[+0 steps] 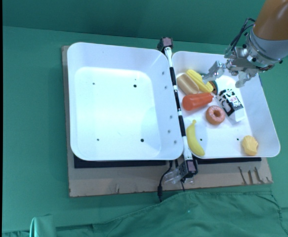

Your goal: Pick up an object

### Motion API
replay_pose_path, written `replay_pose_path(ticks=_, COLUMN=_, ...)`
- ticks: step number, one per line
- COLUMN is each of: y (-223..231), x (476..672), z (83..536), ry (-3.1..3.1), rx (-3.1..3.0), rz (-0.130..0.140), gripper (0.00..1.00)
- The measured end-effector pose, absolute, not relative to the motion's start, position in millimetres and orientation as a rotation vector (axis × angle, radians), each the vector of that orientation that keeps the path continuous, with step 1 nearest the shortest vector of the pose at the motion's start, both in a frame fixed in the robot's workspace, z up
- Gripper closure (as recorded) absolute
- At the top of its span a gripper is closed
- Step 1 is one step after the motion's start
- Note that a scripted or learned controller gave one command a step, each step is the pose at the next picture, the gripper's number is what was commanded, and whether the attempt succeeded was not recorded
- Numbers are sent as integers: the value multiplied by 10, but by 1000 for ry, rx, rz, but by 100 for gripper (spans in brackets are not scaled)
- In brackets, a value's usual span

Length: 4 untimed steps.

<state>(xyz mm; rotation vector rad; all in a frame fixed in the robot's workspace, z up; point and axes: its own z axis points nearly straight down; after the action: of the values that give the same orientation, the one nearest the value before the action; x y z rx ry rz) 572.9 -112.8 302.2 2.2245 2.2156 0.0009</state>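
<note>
While the gripper (pixel 231 75) hangs spread and empty over the right bin's (pixel 268 127) far part, the corn cob (pixel 199 80) lies just left, long axis slanting far-left to near-right.

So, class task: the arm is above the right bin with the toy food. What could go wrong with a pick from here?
1. The corn, bread roll and carrot lie packed together; the hand might nudge or catch two.
2. The milk carton lies just below the hand and could get knocked aside.
</note>
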Motion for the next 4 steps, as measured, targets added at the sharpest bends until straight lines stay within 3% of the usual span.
replay_pose_path(ticks=1, y=-1885, x=5012, z=2205, ry=2208, rx=2241, rz=-10, gripper=0)
replay_pose_path(ticks=2, y=-1872, x=5633, z=3198, ry=2209, rx=2209, rz=11, gripper=0)
replay_pose_path(ticks=3, y=-1871, x=5532, z=2190, ry=2218, rx=2230, rz=-6, gripper=0)
replay_pose_path(ticks=4, y=-1881, x=5036, z=1953, ry=2208, rx=2210, rz=11, gripper=0)
